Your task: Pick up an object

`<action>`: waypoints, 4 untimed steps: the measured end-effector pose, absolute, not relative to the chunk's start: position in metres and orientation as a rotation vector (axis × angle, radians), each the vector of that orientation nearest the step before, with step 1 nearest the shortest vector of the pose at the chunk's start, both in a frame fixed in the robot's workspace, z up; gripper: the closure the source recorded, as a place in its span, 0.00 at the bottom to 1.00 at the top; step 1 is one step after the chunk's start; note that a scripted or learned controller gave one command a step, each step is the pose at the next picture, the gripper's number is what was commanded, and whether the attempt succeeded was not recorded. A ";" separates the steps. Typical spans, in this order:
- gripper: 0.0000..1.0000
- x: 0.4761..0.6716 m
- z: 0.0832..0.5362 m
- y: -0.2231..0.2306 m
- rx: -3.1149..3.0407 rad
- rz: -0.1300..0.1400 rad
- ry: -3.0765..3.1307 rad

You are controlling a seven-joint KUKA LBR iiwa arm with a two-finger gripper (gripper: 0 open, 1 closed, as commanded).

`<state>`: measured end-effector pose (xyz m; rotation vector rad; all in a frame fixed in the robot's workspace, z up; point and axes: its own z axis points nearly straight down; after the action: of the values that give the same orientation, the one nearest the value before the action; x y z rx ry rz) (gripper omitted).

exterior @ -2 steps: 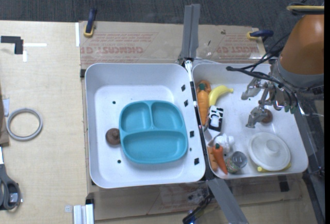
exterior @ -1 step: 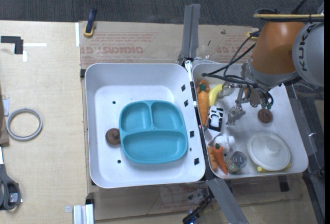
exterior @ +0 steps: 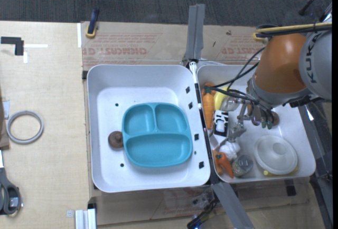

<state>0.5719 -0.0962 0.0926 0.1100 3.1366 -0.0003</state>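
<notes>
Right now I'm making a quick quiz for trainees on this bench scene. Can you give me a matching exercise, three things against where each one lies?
Things:
1. blue divided tray
2. white bowl
3. grey ring

Places:
A. on the bare bench, left of both bins
B. in the left bin
C. in the right bin, near its front right corner

Pairs: 1-B, 2-C, 3-A

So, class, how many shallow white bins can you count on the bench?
2. The left bin holds a blue divided plate; the right bin sits beside it, under the gripper. None looks hidden.
</notes>
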 end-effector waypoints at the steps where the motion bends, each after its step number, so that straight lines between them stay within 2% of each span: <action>1: 0.00 0.561 0.093 -0.176 0.296 -0.001 3.123; 2: 0.00 0.641 0.094 -0.155 0.735 -0.001 3.049; 3: 0.00 0.634 0.093 -0.097 0.505 0.000 3.096; 4: 1.00 0.635 0.104 -0.098 0.500 -0.004 3.092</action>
<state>0.6355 -0.0981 0.1041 0.4998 3.0916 -0.0037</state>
